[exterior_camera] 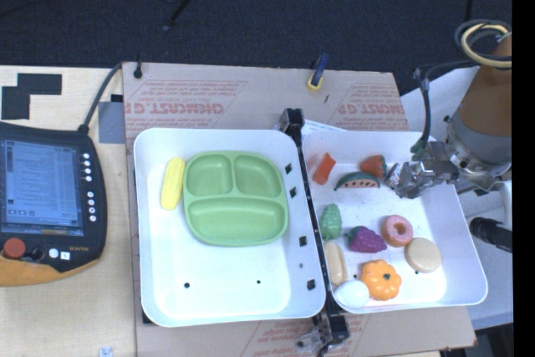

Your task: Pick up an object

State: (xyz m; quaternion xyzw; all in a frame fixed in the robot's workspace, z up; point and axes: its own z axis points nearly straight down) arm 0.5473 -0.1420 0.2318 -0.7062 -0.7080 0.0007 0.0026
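While the tool (407, 177), grip unreadable, hovers over the right bin's (465, 221) toy foods, a green tray (236, 199) fills the left bin (217, 293).

Brightness: even and moderate; the white bins (221, 297) are the brightest areas, without blown-out glare.
Shadows: soft and faint beside the green tray (236, 198) in the left bin.
Background: dark floor above the bins, little detail.
Sharpness: slightly soft overall; small toys right of the tray look grainy.

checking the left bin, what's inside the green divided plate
The green divided plate shows three bare compartments. A yellow corn cob lies beside it in the left bin. The bin floor beneath is covered.
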